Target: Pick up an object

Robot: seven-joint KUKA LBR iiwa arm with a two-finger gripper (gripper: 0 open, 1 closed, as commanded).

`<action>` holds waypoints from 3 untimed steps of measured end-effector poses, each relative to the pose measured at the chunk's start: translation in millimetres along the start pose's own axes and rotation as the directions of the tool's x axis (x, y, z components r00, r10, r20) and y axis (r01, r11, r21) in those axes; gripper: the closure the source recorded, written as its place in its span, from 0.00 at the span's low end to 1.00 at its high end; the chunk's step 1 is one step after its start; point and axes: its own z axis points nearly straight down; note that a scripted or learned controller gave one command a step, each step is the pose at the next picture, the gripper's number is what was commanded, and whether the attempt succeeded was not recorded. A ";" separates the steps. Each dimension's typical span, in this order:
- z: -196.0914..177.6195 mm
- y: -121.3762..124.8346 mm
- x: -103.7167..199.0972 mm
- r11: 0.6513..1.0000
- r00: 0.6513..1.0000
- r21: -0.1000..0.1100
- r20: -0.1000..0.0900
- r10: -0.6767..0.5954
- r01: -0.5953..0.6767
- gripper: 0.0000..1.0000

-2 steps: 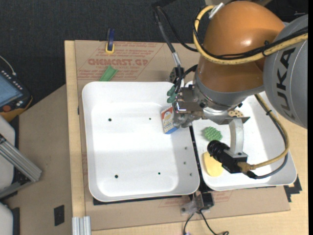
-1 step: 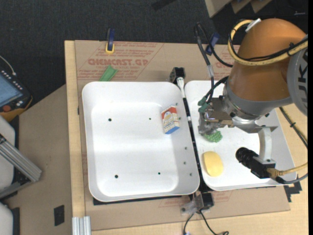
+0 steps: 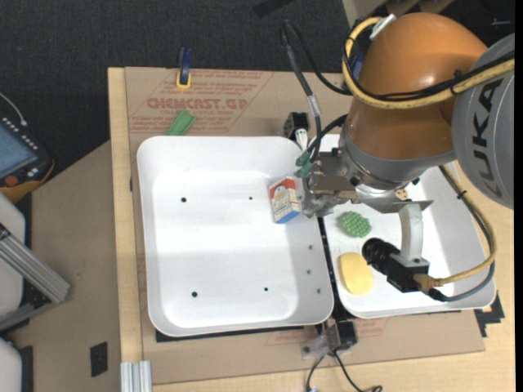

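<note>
A small white box with red and blue print [image 3: 284, 200] hangs tilted over the right edge of the left bin [image 3: 212, 300]. My gripper [image 3: 311, 196] is at the box's right side, shut on it, below the big orange band of the arm. Part of the box is hidden behind the fingers. In the right bin [image 3: 458, 296] lie a green bumpy ball [image 3: 354, 223] and a pale yellow oval piece [image 3: 355, 273], both just right of the gripper and below it in the view.
A black plug on a cable [image 3: 394, 265] hangs from the arm over the right bin. A green strip [image 3: 180, 122] and a blue-and-yellow clip [image 3: 185, 73] lie on the cardboard behind the left bin. The arm covers much of the right bin.
</note>
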 end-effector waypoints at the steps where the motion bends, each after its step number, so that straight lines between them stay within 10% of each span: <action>1: -7.3 0.1 -5.9 1.000 1.000 0.001 0.002 0.006 -0.006 1.00; 3: -34.1 0.1 24.1 1.000 1.000 0.001 0.001 0.002 -0.002 1.00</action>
